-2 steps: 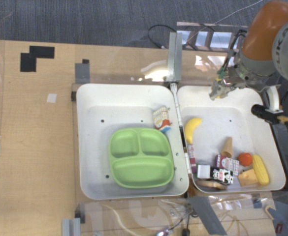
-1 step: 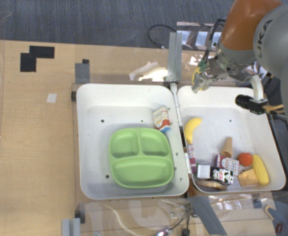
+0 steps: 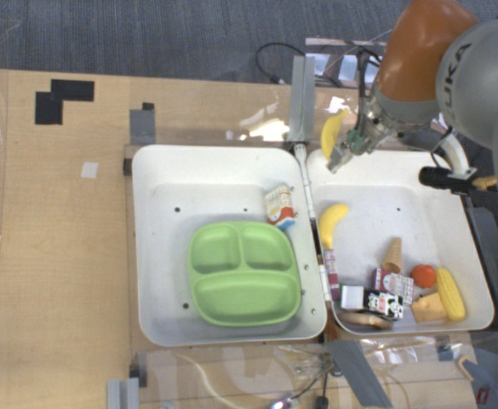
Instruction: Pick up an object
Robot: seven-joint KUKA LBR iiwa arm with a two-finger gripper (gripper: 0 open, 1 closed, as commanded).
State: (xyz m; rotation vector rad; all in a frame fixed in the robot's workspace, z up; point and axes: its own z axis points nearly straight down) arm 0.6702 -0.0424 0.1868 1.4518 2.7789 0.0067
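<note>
Above bins, fingers (image 3: 344, 153) gripping banana (image 3: 330, 135)

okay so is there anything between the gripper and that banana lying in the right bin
Nothing visible. The gripper hangs over the right bin's far left corner, and the banana lies just nearer the camera, with bare bin floor between them.

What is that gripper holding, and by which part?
A yellow banana hangs upright by the gripper, apparently pinched at its lower end, above the right bin's back edge.
</note>
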